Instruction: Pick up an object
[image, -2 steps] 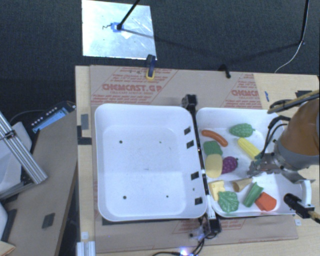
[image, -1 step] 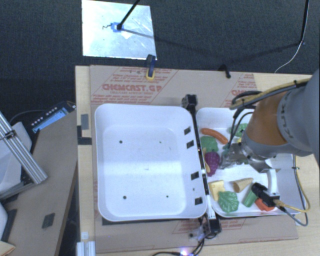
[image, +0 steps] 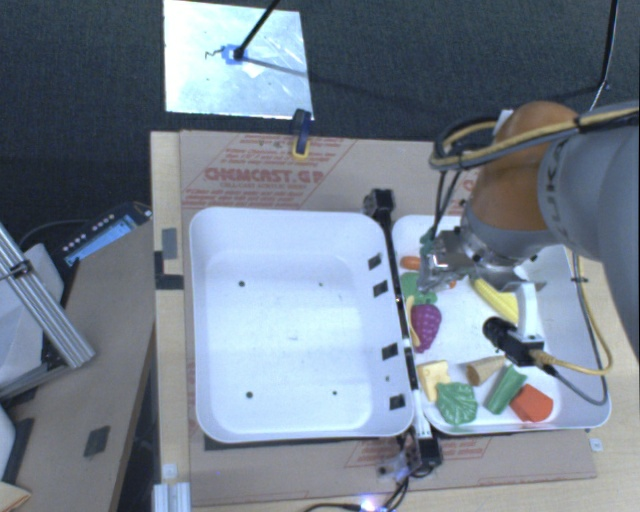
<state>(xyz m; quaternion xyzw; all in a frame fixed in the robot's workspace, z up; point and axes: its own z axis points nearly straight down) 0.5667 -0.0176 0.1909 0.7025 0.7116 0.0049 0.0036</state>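
Two white bins on the worktop, right bin (image: 575, 405) holding one purple grape bunch (image: 426, 324), one yellow banana (image: 494, 298), one green leaf (image: 457, 403), one orange block (image: 531, 403), pincer (image: 436, 272) low above the grapes, possibly touching, grip state unreadable.

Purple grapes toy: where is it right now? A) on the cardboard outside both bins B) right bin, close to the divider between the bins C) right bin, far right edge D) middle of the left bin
B: the purple grapes lie in the right bin, beside the rim it shares with the left bin, just below the gripper.
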